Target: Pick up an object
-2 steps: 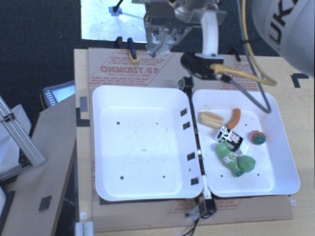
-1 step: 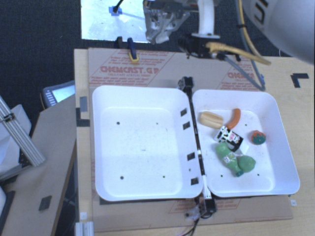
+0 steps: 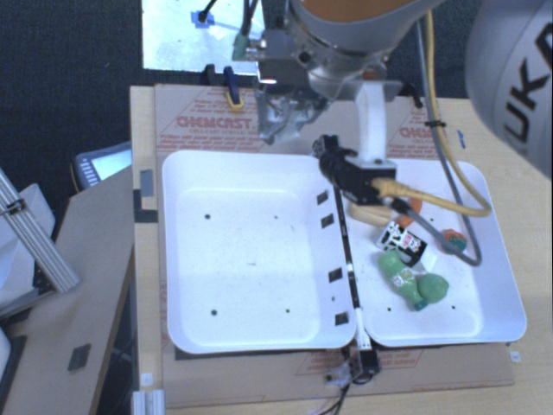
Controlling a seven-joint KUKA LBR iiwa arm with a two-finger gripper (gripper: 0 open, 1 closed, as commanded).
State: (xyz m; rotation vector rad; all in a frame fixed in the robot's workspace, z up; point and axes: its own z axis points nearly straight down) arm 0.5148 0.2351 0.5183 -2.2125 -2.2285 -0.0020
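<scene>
At the near edge of the bench, a small cable connector is being seen at the foot of the divider between the two bins. The left bin is being shown with only bare white floor. In the right bin, a green soft toy is lying nearest, with a black-and-white patterned block touching its far side, a tan stick just beyond, and a small orange-and-grey piece lying apart to the right. Farther back, the gripper is being held high over the far rim of the bins, above the cardboard; whether its fingers are spread or closed cannot be told, and nothing is being seen between them. The pick is therefore being judged as not yet done: every object is resting in the right bin, and a descent, a grasp and a lift are being left to do.
</scene>
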